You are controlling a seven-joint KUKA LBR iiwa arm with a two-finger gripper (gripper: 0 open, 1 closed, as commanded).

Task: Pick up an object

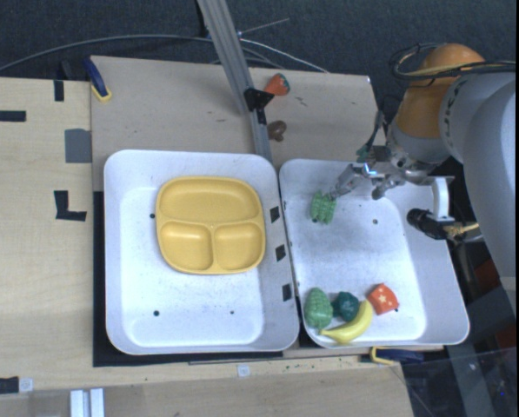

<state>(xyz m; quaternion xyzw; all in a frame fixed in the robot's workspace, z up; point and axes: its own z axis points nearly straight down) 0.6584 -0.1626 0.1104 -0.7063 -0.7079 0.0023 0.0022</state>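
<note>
A green toy (322, 208) is seen at the far left of the right bin (433, 315), at the tips of the gripper (344, 189); whether it is clasped cannot be told.

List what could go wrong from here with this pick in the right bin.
1. The green knobbly object sits right at the gripper fingertips, not clearly between them; closing now might just nudge it away.
2. It lies near the right bin's inner wall, so a push could wedge it against that wall.
3. The banana, the red object and two green items crowd the near corner; a retry there may catch several together.
</note>
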